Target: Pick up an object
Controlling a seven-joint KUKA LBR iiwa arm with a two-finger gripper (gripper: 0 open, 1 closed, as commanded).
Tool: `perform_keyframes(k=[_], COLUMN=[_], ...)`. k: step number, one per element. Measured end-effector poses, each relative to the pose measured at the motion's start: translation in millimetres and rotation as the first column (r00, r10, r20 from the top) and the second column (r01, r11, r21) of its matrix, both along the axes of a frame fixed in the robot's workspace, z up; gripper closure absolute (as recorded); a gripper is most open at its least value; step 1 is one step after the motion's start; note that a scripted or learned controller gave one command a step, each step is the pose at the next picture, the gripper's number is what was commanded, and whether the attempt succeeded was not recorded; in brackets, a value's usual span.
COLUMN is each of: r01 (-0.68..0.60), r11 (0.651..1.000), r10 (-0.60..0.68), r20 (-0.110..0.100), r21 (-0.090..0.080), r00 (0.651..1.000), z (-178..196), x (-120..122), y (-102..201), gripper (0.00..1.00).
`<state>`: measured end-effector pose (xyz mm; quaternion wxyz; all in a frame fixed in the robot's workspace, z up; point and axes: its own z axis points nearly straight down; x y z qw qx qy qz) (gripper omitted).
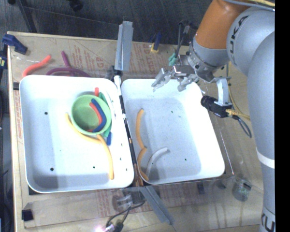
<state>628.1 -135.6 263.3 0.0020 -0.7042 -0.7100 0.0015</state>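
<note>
My gripper (171,83) hangs over the far edge of the right bin (203,144). Its fingers (159,82) are spread open and hold nothing. Below it, in the right bin, an orange curved strip (140,132) lies along the left wall. A pale grey bent piece (155,157) rests near the front. The left bin (38,149) holds a green bowl (82,114) with a red piece (93,104) and a blue piece (100,116) inside it. A yellow strip (108,156) trails from the bowl toward the front.
Behind the left bin, an orange tool (36,65) and a purple loop (67,71) lie on the bench. A grey metal bar (123,45) stands at the back between the bins. A blue clamp (13,43) sits at the bench's far left corner.
</note>
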Motion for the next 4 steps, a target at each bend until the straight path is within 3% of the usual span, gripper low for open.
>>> perform_keyframes(k=[1,2,3,4], r01=[0.025,0.021,0.016,0.015], r11=[1.000,1.000,1.000,1.000], r10=[-0.025,-0.021,-0.016,-0.015], r20=[0.000,0.001,-0.001,-0.001], r21=[-0.001,-0.002,-0.004,-0.005], r00=[1.000,1.000,1.000,1.000], z=[-131.0,-171.8,-161.5,-161.7], x=[27.8,-18.4,-18.3,-18.3], y=[26.0,15.1,14.4,14.3], gripper=[0.00,0.00,1.00,0.00])
